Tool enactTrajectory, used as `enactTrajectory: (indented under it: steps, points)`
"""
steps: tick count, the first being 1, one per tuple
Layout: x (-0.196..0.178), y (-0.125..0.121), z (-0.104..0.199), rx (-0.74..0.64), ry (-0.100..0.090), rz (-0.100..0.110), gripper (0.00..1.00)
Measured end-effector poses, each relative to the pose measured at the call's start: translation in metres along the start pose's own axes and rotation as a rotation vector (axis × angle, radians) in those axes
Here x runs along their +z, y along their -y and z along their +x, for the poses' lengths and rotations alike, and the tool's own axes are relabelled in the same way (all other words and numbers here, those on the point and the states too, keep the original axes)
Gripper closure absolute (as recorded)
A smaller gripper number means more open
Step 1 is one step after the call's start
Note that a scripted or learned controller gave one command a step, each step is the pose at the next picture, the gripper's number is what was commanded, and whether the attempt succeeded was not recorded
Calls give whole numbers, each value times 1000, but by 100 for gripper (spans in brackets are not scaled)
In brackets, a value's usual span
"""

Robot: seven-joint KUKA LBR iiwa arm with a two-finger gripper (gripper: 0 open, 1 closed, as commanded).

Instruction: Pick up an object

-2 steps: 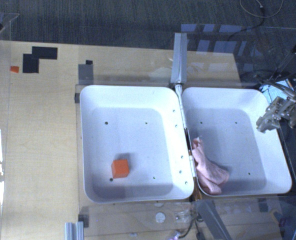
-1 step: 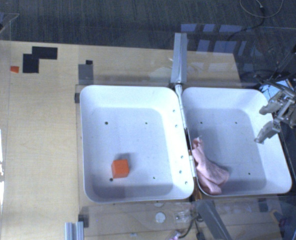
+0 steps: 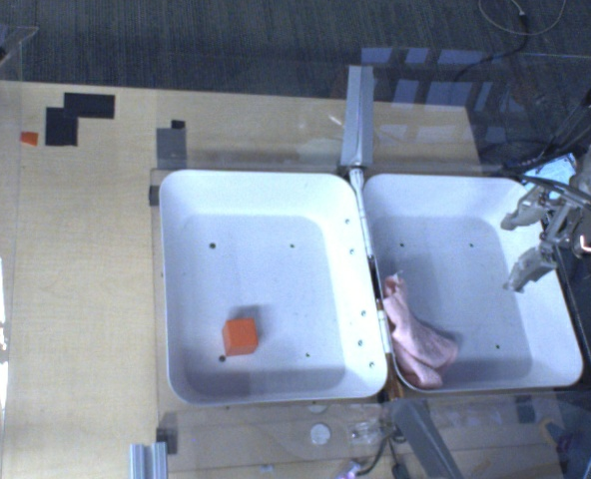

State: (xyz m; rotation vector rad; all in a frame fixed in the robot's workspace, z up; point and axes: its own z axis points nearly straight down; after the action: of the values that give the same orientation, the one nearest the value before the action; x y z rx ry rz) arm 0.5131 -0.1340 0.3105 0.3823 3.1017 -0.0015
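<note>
We see a small orange cube (image 3: 241, 336) at lower left of centre and a crumpled pink cloth (image 3: 415, 339) lower right; the end effector (image 3: 525, 247) hangs released, fingers spread.

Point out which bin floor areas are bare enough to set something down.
Left white bin: bare except the small orange block near its front. Right white bin: bare across the back and middle; crowded at the front left by the crumpled pink cloth and at the right rim by the gripper.

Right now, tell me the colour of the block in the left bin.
Orange block, clearest in the camera view.
</note>
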Motion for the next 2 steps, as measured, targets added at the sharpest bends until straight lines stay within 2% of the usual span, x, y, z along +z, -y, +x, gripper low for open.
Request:
enactTrajectory:
  steps: [1,2]
  points:
    - [101,1,10,208,-10,1,0]
    - [202,-43,-13,205,-10,0,0]
